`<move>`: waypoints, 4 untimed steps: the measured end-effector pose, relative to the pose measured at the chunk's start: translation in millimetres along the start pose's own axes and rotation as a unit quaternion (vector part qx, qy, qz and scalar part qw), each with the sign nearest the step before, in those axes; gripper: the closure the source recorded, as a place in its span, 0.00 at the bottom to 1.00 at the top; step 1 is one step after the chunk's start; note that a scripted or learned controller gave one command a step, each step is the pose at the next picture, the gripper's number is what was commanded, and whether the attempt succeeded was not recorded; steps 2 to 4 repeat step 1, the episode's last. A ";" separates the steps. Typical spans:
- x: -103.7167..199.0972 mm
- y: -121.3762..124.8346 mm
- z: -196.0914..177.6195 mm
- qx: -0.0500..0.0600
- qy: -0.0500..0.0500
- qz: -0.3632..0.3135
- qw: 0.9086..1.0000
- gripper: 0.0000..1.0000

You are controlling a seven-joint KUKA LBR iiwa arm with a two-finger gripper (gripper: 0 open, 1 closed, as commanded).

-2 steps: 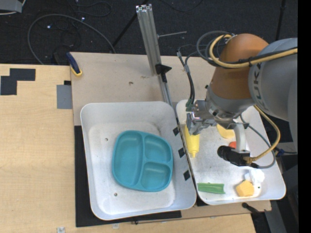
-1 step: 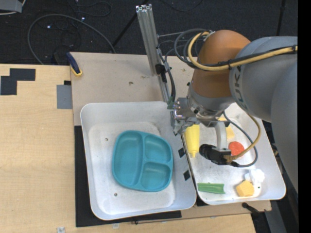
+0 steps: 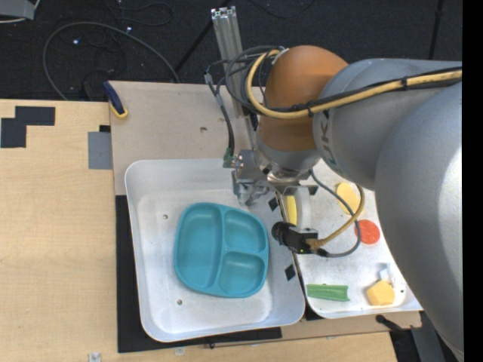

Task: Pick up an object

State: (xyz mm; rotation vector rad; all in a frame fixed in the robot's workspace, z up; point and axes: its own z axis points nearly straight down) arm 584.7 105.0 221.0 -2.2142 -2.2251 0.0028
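Gripper (image 3: pixel 251 190) over L bin (image 3: pixel 151 277) w/ teal plate (image 3: pixel 221 250); R bin (image 3: pixel 341 266): green block (image 3: pixel 327 292)

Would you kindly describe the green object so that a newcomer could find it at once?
Take the white bin on the view's right. Near its front edge lies a green bar, left of a yellow block. It is the only green thing there, long and flat.
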 end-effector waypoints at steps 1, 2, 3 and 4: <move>-1.8 -0.5 -0.9 0.000 -0.001 0.001 1.000 0.00; -1.8 -0.5 -0.9 0.000 -0.001 0.001 1.000 0.00; -1.8 -0.5 -0.9 0.000 -0.001 0.001 1.000 0.00; -1.8 -0.5 -0.9 0.000 -0.001 0.001 1.000 0.00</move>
